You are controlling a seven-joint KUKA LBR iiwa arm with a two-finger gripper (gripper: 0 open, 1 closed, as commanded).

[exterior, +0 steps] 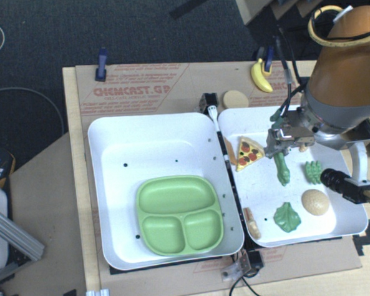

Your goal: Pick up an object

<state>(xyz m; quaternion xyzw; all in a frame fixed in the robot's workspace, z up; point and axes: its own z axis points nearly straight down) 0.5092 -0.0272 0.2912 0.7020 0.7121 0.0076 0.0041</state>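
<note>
I see the jaws (279, 150) closed on a green stalk (282, 169), which hangs below them. A pizza slice (248, 153) lies just beside them.

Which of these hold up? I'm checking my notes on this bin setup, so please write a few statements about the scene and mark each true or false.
1. The green divided plate lies in the left bin. True.
2. The pizza slice lies on the green plate. False: it lies in the right bin, near the divider between the bins.
3. The gripper hangs over the right bin, with a long green vegetable just below it. True.
4. The banana lies inside the right bin. False: it lies on the board behind the bins.
5. A tan bread roll lies in the right bin. True.
</note>
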